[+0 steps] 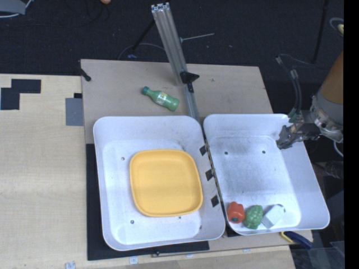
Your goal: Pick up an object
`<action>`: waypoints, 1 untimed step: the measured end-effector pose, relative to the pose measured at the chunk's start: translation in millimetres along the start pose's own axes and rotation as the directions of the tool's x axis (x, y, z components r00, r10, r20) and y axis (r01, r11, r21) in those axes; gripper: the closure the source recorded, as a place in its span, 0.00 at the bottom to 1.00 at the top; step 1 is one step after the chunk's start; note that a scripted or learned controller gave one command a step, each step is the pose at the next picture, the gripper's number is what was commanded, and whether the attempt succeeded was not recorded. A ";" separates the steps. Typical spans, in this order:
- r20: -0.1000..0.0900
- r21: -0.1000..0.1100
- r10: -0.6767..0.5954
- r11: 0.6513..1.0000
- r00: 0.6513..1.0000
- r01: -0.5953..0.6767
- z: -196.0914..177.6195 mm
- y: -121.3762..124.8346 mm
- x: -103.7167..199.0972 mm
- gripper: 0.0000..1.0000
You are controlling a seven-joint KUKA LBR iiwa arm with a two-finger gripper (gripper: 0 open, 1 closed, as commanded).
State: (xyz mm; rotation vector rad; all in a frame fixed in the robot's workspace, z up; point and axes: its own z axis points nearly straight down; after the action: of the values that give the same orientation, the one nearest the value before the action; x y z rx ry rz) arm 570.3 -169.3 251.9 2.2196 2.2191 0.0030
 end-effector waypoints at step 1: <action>-0.002 0.004 -0.004 1.000 1.000 0.004 11.3 6.7 57.1 1.00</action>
State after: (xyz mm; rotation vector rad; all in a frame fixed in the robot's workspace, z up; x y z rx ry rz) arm 577.0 -112.2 240.5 2.2180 2.2266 0.0004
